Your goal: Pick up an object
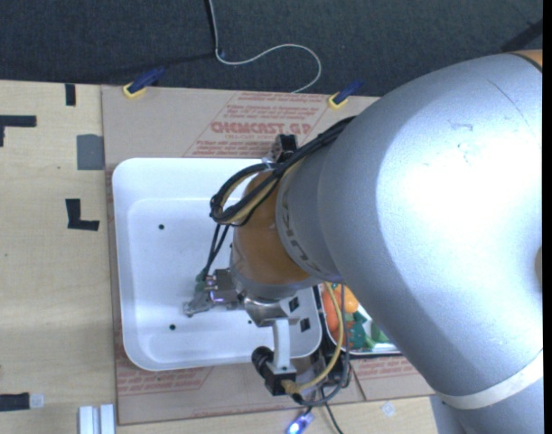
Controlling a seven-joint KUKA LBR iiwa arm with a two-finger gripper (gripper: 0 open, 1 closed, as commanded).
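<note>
Arm: I see the grey arm (pixel 420 233) reaching low into the shallow white plastic bin (pixel 145 242), evidently to grasp.
Jaws (pixel 196 304): I cannot tell their state.
Right bin: orange and green items (pixel 352 319) lie beneath the arm.

We spot orange and green objects (pixel 352 322) bunched in the right bin (pixel 384 349) near its left wall (mostly hidden, so shapes stay unclear).

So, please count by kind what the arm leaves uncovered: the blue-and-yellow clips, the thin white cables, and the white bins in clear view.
Blue-and-yellow clips: 2
Thin white cable: 1
White bin in clear view: 1
Total: 4
</note>
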